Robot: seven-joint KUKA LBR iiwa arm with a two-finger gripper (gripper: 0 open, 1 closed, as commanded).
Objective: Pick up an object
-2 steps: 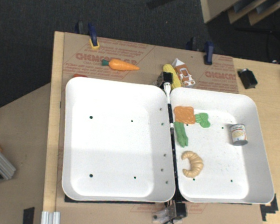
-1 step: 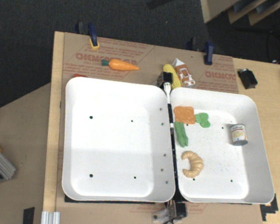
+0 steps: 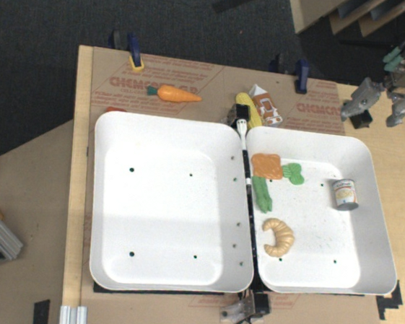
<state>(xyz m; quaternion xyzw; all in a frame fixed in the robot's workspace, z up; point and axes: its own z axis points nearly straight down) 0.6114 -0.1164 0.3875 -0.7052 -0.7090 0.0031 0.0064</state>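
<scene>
The right bin (image 3: 364, 274) holds a tan croissant (image 3: 279, 237), a small silver can (image 3: 343, 194), an orange flat block (image 3: 266, 165), a green piece (image 3: 293, 173) beside it and a long green piece (image 3: 262, 193). My gripper (image 3: 377, 112) hovers past the far right corner of that bin, over the bench, well apart from all of these. Its two grey fingers (image 3: 357, 105) stand spread, open, with nothing between them.
The left bin (image 3: 105, 183) lies next to the right one. Behind the bins on the cardboard lie a toy carrot (image 3: 174, 94), a yellow banana (image 3: 244, 104) and a small printed box (image 3: 267, 108). Two blue clamps (image 3: 136, 52) hold the board's far edge.
</scene>
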